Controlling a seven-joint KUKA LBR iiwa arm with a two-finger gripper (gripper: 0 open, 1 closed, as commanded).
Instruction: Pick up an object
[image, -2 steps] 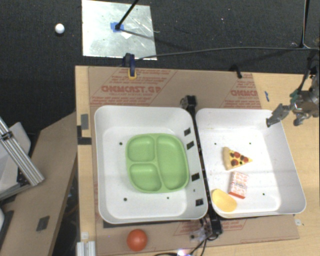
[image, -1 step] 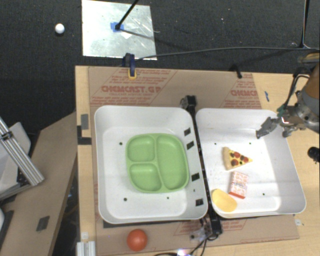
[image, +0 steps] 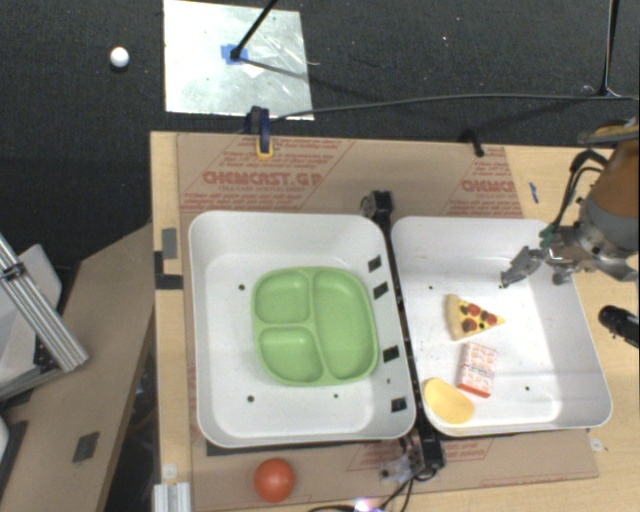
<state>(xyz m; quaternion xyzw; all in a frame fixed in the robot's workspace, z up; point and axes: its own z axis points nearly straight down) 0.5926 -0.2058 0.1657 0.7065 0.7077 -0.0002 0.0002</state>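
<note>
Three small toys lie in the right bin (image: 570, 330), toward its left half. A pizza slice (image: 470, 317) sits near the middle, its point aimed up and left. Just below it lies a small red-and-white packet (image: 477, 368), close to the slice but apart from it. Below and left of the packet, a yellow oval piece (image: 448, 400) rests near the bin's front left corner.

The gripper (image: 522, 268) hangs over the upper right part of the same bin, up and right of the pizza slice and well clear of it. Nothing is between its fingers; whether they are spread or closed is too blurred to tell. The grey arm (image: 610, 225) enters from the right edge.

The left bin (image: 225, 250) touches the right one along black clips. In it lies a green tray (image: 315, 325) with three compartments.

Both bins rest on a brown board (image: 330, 165) on the bench. A red ball (image: 273, 479) sits on the board in front of the left bin. A small white ball (image: 120, 57) lies on the dark floor at upper left.
</note>
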